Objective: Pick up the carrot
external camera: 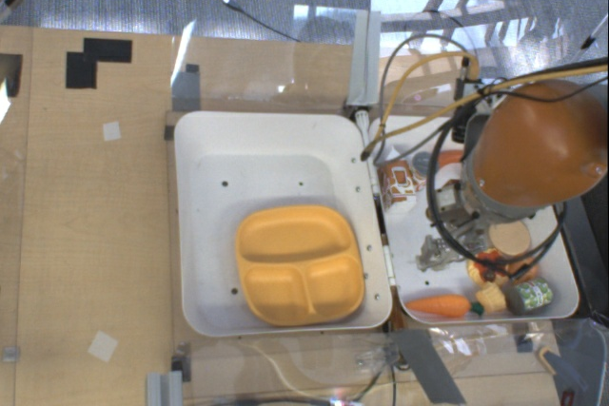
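Over the right bin [569, 298], the arm's orange-banded wrist [538, 147] is hanging low and hiding most of what lies under it; the pincer [452, 238] is peeking out at the wrist's lower left as a tangle of grey metal and black cable, and I cannot tell how it is set or whether anything is in it. Just below and to the left of it, a crumpled silvery object [435, 254] is lying on the bin floor. Further toward the near wall, the carrot [439, 306] is lying flat, its orange body pointing left, close against the bin's front edge and apart from the pincer. Beside the carrot's right end, a pale yellow chunk [489, 299] and a green-labelled can [530, 295] are crowding in, with small orange and red pieces [487, 263] above them. A printed packet [401, 181] is resting near the divider. Across it, the left bin [200, 204] is carrying a yellow sectioned plate [300, 263]. Judging the risks: the carrot is sitting so near the front wall that a descending pincer could be striking the rim or finding no room on that side, and the neighbouring chunk could be getting caught instead, or the carrot could be rolling away.
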`<act>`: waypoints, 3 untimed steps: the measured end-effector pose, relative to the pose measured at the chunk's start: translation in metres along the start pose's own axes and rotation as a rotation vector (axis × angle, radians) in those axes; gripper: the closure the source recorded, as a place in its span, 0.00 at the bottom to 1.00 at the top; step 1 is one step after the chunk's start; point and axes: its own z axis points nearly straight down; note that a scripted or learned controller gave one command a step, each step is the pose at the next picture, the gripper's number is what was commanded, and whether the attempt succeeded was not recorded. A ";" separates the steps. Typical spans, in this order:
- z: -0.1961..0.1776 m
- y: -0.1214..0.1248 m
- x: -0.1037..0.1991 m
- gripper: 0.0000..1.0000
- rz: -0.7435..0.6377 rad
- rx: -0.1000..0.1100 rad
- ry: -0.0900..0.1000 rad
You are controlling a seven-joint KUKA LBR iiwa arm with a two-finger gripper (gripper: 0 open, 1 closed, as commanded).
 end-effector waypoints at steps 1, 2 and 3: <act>-0.130 0.001 0.062 1.00 -0.199 0.004 0.006; 0.010 0.006 0.088 1.00 -0.299 -0.015 -0.005; -0.060 -0.043 0.043 1.00 -0.380 0.001 0.001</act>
